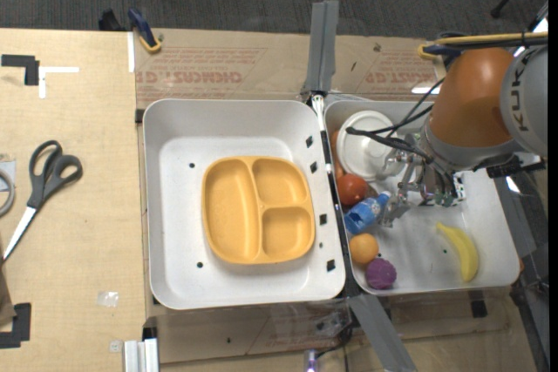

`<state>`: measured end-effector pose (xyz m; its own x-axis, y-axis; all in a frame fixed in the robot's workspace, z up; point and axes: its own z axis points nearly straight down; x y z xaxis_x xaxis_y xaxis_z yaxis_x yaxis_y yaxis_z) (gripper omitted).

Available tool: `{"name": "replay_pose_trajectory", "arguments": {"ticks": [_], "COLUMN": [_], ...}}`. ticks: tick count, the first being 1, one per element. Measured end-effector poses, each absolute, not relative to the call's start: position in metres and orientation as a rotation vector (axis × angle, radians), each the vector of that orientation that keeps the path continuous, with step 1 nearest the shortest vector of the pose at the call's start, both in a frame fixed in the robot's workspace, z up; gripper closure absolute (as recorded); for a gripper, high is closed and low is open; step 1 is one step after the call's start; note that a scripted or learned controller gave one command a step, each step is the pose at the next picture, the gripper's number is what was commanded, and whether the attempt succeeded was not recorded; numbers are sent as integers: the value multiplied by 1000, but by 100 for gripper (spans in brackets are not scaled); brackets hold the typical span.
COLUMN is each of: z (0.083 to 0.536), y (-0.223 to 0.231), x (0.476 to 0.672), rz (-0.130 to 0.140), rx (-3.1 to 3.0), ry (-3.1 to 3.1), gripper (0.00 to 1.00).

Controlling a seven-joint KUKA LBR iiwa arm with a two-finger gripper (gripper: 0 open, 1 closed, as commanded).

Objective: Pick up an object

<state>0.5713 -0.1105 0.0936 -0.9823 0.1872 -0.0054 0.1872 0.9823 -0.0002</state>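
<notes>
Camera view looked down on two white bins, and the left bin [166,213] was the largest thing, holding a yellow divided tray [259,209] with bare white floor all around it. Right of that tray, past the shared rim, the right bin [497,270] was partly covered by the arm [475,100], whose orange band hid the bin's far corner. The gripper [410,198] hung over the middle of that bin amid cables; whether its claw was open or closed could not be told. A white bowl [362,148] lay half under the wrist. A banana [462,250] lay furthest from the tray, on open floor. Nearest the tray sat a red ball [351,188], a blue object [362,214], an orange [364,248] and a purple ball [380,273].
</notes>
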Motion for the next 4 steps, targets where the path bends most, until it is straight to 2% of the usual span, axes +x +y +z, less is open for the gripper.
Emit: {"name": "replay_pose_trajectory", "arguments": {"ticks": [1, 2, 3, 4], "z": [94, 103, 103, 148], "y": [-166, -166, -165, -220], "x": [531, 532, 532, 515], "rz": [-1, -2, -2, -1], "rx": [424, 419, 418, 565], "ry": [3109, 3106, 3106, 3086], "gripper": [0, 100, 0, 0]}}
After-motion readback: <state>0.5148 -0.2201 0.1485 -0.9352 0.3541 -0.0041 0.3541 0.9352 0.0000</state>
